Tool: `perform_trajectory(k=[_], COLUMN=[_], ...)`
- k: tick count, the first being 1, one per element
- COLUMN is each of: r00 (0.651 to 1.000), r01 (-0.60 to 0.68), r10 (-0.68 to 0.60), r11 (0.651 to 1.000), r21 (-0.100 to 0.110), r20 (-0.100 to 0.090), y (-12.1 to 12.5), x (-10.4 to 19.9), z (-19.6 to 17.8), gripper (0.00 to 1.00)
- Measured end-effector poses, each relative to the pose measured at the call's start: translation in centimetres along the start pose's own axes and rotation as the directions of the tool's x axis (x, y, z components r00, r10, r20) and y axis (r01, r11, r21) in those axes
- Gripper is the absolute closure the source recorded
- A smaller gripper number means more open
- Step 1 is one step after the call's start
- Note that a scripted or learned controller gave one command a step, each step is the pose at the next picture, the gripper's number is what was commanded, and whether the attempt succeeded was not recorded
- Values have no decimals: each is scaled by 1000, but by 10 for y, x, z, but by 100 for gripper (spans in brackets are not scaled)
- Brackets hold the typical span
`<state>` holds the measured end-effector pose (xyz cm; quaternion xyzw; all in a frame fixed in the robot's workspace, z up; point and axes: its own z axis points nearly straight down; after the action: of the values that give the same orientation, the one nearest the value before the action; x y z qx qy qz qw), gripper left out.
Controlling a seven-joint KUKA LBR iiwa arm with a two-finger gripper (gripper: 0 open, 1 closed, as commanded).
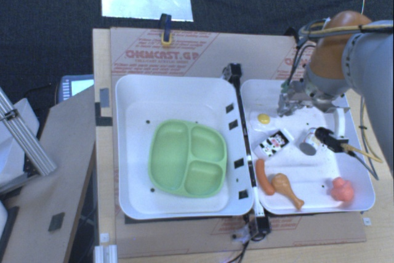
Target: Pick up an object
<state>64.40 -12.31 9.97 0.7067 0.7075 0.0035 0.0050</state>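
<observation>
Grey arm reaching over the right bin (363, 194), gripper (287, 105) lowered near the far edge beside a yellow piece (264, 119); whether the claw is spread cannot be told. Left bin (132, 194) carries a green divided plate (187, 158).

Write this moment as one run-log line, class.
gripper: over right bin, near fried egg | held: nothing seen | left bin: green tray | step: approach
</observation>
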Motion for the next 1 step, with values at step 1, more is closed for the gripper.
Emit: perform_trajectory(k=[1], r00=[1000], r01=[4], r10=[-4], r11=[1000], r21=[3], r20=[-1], y=[4], x=[5], z=[-64], gripper=[100])
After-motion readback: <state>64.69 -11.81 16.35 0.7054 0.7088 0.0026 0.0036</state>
